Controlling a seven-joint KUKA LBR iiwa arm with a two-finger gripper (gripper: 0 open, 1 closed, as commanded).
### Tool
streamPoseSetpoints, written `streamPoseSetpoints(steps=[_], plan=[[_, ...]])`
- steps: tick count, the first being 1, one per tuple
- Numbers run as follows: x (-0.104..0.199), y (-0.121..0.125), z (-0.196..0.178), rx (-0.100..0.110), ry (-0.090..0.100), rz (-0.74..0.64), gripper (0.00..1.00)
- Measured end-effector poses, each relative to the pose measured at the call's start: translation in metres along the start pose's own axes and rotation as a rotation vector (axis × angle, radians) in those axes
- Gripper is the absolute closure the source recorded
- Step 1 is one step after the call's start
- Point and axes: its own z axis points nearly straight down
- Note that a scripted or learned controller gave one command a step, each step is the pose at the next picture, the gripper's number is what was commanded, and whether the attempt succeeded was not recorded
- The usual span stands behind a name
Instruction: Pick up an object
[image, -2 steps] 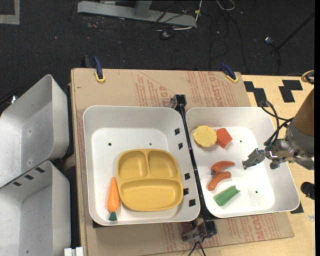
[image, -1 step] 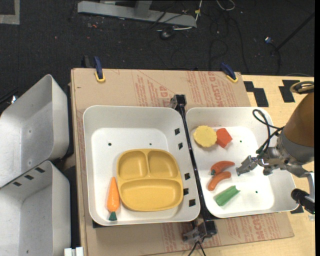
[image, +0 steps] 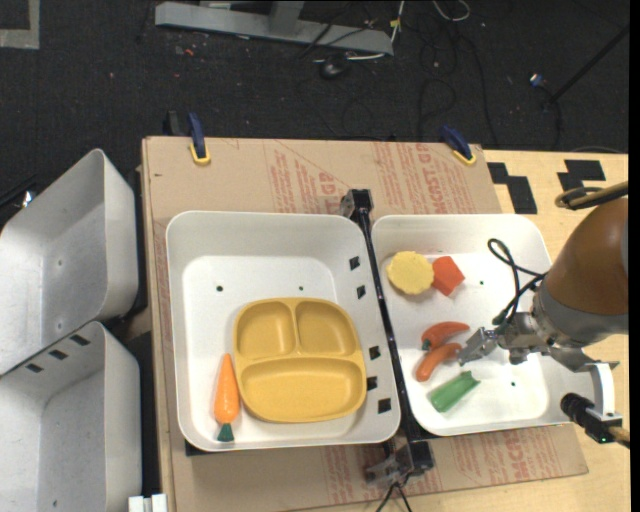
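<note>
Camera view, looking down at a slant on both bins. Arm (image: 590, 280) enters from the right edge of the frame, its rounded orange band at middle right, grey wrist below it, cables looping off its upper left side. Gripper (image: 478, 345) sits low over the right bin (image: 520, 240), pointing left toward the centre of the frame; its tip is just beside the right ends of two red-orange sausage-shaped pieces (image: 440, 348). Fingers are small and dark against the wrist — cannot tell how far apart they stand, and nothing is visibly between them.

Right bin contents: the two sausage pieces lie side by side near its middle, a green piece (image: 453, 391) lies just below them toward the lower edge, a round yellow piece (image: 410, 273) sits at upper left with a red block (image: 447, 275) touching its right side.

Left bin (image: 200, 260): a yellow divided plate (image: 299, 360) at centre, an orange carrot (image: 227, 392) with a green stem end lying just left of the plate, tip pointing up the frame.

Surface — both bins rest on a brown cardboard sheet (image: 320, 170) held by two yellow-tipped clamps (image: 199, 145) at its upper edge. Two more white bins (image: 60, 300) are stacked tilted at the left of the frame. Dark floor (image: 100, 90) with cables fills the upper frame.
</note>
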Motion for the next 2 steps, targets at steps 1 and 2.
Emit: streamPoseSetpoints(steps=[1,2], plan=[[0.001,-0.001,0.024,-0.002,-0.001,0.0,0.0],[0.001,0.0,0.013,-0.005,-0.002,0.001,1.0]])
